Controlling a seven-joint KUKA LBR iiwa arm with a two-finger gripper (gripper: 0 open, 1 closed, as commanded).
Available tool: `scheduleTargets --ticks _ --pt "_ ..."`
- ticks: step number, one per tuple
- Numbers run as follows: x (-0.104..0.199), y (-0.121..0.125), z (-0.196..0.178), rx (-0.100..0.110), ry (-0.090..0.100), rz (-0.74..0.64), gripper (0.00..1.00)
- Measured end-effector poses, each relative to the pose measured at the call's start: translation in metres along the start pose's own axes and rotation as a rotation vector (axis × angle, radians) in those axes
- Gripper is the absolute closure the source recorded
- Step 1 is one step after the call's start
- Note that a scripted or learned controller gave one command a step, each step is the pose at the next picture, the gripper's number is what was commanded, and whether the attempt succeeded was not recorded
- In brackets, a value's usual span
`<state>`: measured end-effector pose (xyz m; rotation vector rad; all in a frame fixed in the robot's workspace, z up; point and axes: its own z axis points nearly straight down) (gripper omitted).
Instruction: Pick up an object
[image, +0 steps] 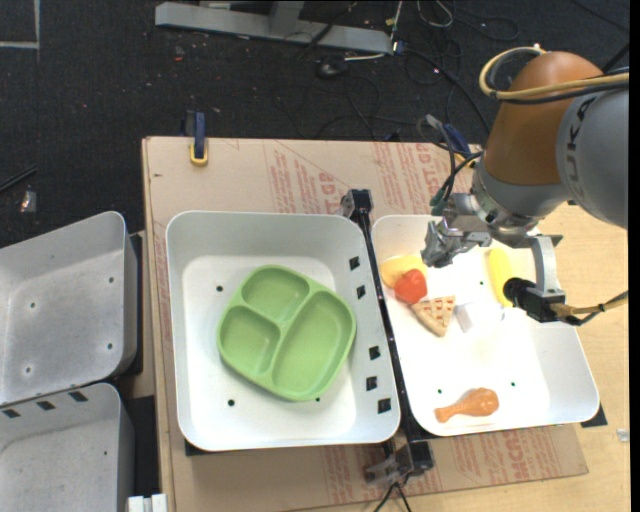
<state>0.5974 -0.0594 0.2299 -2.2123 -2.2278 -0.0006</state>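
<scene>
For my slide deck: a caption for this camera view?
Gripper hovers over right white bin of toy food; green divided plate fills left bin.

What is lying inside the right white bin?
The right bin holds a tomato, a lemon, a pizza slice, a chicken drumstick and a yellow item; the arm covers its far corner.

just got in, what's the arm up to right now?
The arm is reaching into the right bin with its gripper low over the back of it, just above a cluster of toy food: a lemon, a tomato and a pizza slice. Nothing shows between its fingers, so no pick yet. A drumstick lies apart near the bin's front. The left bin holds a green divided plate.
</scene>
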Motion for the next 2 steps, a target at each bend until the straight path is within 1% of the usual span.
scheduleTargets --ticks 2 --pt "0.106 -0.035 -0.018 0.001 0.000 -0.001 1.00"
